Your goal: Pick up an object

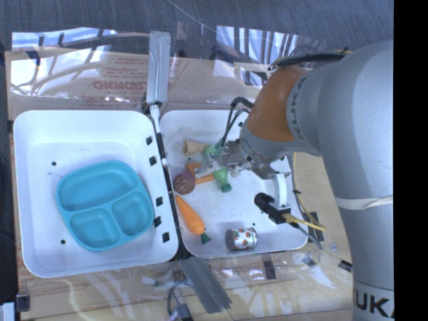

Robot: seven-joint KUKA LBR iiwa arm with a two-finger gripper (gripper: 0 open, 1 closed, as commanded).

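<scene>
The right bin [221, 246] holds several small items. An orange carrot [190, 217] lies near its left wall, with a small can [241, 239] toward the front. A maroon ball [184, 182] sits beside a small orange piece [200, 178], and a tan cone [193, 146] lies further back. A green toy [223, 178] lies just below my gripper [224, 156], which is down in the bin's middle over the green and orange pieces. The wrist hides much of the gripper.
The left bin [33, 132] holds a blue divided tray [103, 204]. A taped divider [158, 79] runs between the bins. My grey arm with its orange band [277, 105] covers the right bin's far right side. Cardboard lies behind the bins.
</scene>
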